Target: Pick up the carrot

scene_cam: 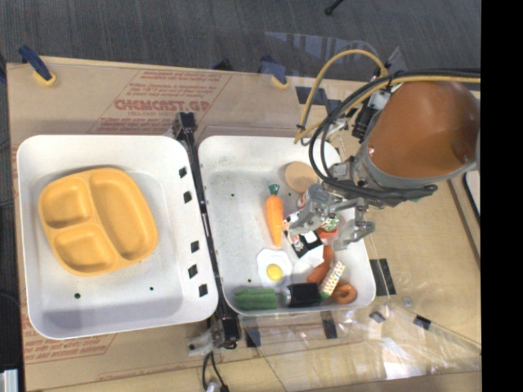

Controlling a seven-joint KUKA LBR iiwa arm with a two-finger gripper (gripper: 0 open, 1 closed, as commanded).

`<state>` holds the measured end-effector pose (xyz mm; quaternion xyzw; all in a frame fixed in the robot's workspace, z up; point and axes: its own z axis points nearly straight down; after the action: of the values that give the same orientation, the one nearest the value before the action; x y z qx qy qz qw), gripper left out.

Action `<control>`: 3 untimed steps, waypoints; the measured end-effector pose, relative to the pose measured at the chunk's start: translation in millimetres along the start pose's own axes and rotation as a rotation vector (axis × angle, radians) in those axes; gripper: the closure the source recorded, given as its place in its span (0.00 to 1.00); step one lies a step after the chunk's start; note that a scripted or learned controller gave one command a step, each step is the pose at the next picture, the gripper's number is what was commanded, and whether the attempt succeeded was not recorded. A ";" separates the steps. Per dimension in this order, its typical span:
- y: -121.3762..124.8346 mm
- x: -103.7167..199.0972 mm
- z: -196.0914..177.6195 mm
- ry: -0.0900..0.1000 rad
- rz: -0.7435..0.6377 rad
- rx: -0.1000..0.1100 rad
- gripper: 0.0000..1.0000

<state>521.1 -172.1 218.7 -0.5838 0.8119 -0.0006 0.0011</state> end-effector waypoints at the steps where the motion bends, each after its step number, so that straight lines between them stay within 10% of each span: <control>1: -12.8 -22.0 128.2 -0.002 0.076 -0.002 0.00; 2: -13.5 -25.0 115.6 -0.003 0.069 0.001 1.00; 3: -0.1 -78.2 17.6 -0.005 0.088 0.013 1.00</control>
<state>546.1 -98.0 201.2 -0.5477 0.8367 -0.0043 0.0067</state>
